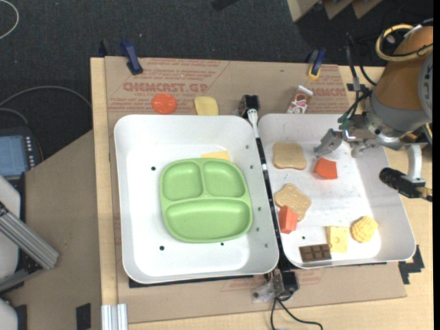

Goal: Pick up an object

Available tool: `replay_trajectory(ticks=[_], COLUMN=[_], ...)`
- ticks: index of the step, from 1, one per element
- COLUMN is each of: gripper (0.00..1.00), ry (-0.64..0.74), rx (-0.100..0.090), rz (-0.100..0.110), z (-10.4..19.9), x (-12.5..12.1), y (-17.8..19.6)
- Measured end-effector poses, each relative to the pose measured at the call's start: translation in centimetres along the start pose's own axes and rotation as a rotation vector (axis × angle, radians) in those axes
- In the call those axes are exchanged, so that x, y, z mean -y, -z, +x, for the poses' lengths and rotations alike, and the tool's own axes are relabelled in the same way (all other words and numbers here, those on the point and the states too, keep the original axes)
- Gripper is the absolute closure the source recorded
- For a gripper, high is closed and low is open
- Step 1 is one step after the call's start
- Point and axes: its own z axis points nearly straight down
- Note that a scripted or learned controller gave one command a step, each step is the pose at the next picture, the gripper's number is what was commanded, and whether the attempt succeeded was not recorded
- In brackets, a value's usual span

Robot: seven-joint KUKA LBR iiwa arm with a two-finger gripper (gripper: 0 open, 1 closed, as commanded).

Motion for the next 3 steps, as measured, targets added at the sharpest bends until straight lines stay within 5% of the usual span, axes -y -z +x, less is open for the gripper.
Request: replay_trajectory(ticks=[1,2,3], gripper=[0.0,1.0,1.0], ry=[-0.008,-0.008,0.001], rx=[-0.003,-0.001,-0.003], rz=[0.017,0.008,0.0], z=[-0.1,-0.2,9.0], x=[1.6,1.3,1.6], y=[-6.8,-5.3,4.2])
